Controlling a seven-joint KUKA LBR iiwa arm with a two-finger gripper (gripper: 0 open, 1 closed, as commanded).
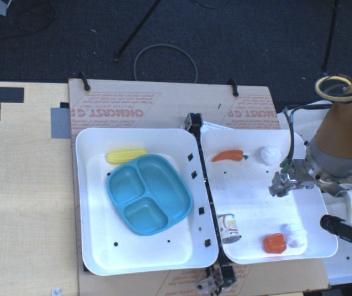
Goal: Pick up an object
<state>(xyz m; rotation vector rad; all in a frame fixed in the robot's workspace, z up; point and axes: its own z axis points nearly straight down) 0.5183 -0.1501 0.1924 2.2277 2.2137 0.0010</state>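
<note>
- Left bin (95, 245): one blue tray (149, 193), one corn cob (126, 156).
- Right bin (249, 251): one carrot (227, 156), one can (228, 227), one orange piece (275, 243), two white lumps (269, 155).
- Tool (280, 184) low over right bin's right side; its opening cannot be told.

Bright, even overhead light; white bins (89, 165) nearly blown out, with faint glare along rims. Soft, short shadows under objects. Dark, underexposed floor (237, 36) beyond bench's (21, 196) far edge. Slightly soft focus throughout, small details smeared, mild bluish cast.

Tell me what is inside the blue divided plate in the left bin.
The blue divided plate shows nothing in its three compartments. The yellow corn lies beside its far rim, on the left bin floor. What is under the plate is hidden.
</note>
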